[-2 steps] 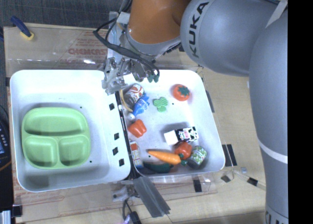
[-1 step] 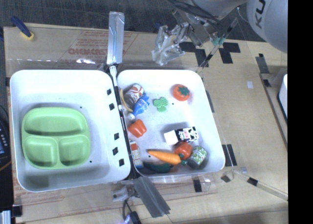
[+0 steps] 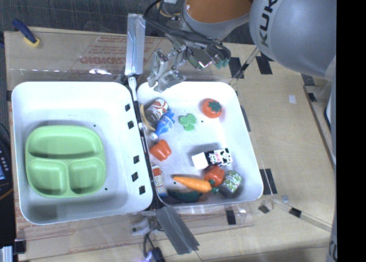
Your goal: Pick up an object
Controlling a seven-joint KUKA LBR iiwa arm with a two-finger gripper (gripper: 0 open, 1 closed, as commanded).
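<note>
Tool raised over the back rim of the right bin, nothing lifted yet.

The tool [image 3: 163, 72] hangs with its fingers apart and bare. Just below it lie a round red-and-white toy [image 3: 156, 107] and a blue bottle [image 3: 165, 122]; farther below, a carrot [image 3: 192, 183]. The right bin [image 3: 247, 158] holds every candidate, so descent, grasp and lift all seem left to do.

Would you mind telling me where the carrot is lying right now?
The carrot lies near the front edge of the right bin, just left of the red pepper and below the black-and-white cow toy.
</note>
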